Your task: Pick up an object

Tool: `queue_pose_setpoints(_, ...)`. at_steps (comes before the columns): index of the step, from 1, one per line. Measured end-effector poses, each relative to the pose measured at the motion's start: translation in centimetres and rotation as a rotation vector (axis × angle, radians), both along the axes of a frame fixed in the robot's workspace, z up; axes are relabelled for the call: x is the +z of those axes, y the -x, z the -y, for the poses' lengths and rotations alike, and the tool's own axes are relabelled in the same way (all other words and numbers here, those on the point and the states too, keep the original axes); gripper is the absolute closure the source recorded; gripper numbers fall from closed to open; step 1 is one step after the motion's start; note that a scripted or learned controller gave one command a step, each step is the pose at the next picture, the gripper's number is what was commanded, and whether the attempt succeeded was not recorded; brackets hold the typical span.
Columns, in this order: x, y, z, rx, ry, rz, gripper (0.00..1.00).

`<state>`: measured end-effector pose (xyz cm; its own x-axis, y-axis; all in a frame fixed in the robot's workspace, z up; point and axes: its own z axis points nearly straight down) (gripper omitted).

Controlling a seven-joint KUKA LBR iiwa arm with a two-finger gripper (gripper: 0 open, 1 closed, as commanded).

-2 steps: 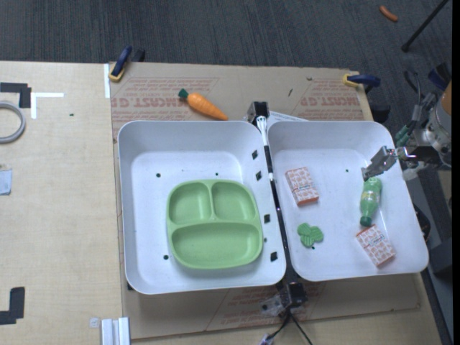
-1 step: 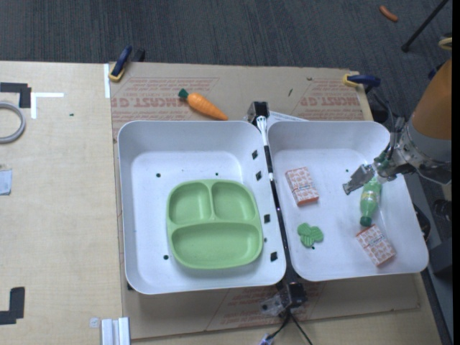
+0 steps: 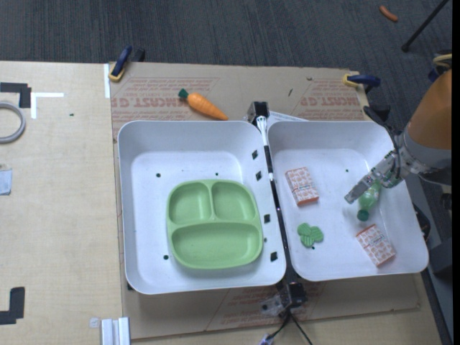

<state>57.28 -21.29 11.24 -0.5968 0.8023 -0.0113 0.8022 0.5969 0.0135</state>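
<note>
Glossy divided green plate (image 3: 214, 225) fills the left bin (image 3: 136, 164) — gripper (image 3: 366, 191) jaws pinch a green bottle (image 3: 368, 201).

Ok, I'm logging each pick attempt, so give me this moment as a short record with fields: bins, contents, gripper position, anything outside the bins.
left bin: green divided plate
right bin: two red-and-white boxes, small green leafy piece, green bottle
gripper: over the right bin, at the green bottle
grip: cannot tell whether anything is held
outside bins: toy carrot on the cardboard behind the left bin
</note>
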Motion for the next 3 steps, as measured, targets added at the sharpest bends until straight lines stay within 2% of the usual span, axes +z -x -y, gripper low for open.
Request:
queue_pose_setpoints(1, -1.9, -2.0, 0.9, 0.299, 0.003, -0.014, 0.00)
queue_pose_setpoints(2, -0.9, -2.1, 0.9, 0.296, 0.004, -0.010, 1.00)
queue_pose_setpoints(3, 11.6, 1.9, -6.5, 0.356, 0.003, -0.014, 1.00)
